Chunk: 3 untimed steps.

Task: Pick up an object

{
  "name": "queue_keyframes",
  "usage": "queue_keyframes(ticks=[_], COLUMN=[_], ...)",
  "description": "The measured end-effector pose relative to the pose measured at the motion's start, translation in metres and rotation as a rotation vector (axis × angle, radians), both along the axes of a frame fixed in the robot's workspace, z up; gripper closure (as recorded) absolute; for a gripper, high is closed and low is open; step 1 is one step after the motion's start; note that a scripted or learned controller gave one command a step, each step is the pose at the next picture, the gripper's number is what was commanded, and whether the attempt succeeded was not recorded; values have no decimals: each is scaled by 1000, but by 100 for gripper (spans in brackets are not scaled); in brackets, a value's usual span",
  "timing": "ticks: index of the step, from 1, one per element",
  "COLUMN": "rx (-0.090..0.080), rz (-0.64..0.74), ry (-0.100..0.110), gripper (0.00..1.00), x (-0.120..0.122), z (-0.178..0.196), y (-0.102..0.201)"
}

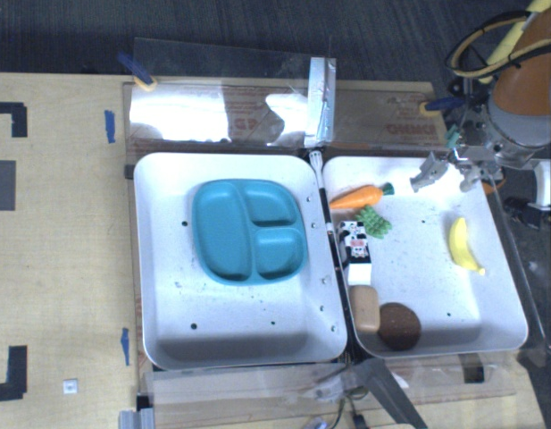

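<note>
Dark carpet floor (257,7) behind pale wooden bench (52,239)

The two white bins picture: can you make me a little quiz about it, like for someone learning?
1. True or false: the blue plastic divided tray lies in the left white bin.
2. Which thing lies nearest the right wall of the right white bin? A) the orange toy carrot B) the yellow toy banana C) the dark brown round lump
3. Fill the gap: the robot's two-finger gripper hangs over the ____ corner of the right bin, holding nothing.

Key: 1 true; 2 B; 3 far right (top right in the picture).
</note>
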<state>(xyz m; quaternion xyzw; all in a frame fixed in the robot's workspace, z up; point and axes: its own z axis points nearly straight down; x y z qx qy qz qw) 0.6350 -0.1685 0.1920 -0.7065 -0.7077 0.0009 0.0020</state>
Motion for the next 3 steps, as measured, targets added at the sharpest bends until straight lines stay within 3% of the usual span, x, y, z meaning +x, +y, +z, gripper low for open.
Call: queue_keyframes(ticks=[1, 2, 3], rx=[-2, -7, -10], rz=[25, 44, 42], ry=[-2, -25, -35], gripper=[0, 0, 0], x=[-8, -21, -23], z=[-11, -49, -50], y=[-55, -53, -53])
